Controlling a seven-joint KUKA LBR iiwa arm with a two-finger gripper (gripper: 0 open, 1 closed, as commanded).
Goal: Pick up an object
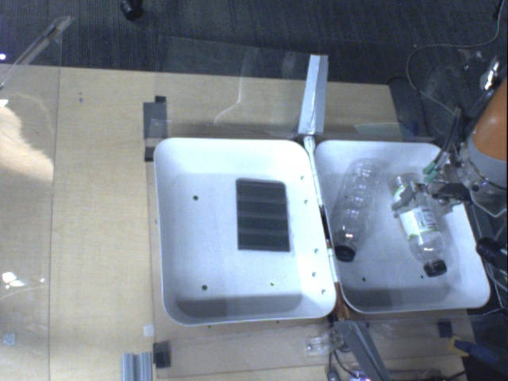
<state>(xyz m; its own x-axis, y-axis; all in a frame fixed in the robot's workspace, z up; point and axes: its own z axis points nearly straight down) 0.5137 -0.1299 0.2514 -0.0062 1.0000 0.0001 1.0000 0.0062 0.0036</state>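
Arm (488, 133) cut off at right edge. Gripper (413, 197) blurs into clear labelled bottle (421, 228); contact unclear. Label text too small to read.

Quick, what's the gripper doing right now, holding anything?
Gripper: over the labelled clear bottle in the right bin; grip state cannot be told.

Even bright light w/ glare top left, soft shadows in bins (238, 153), slightly blurry.
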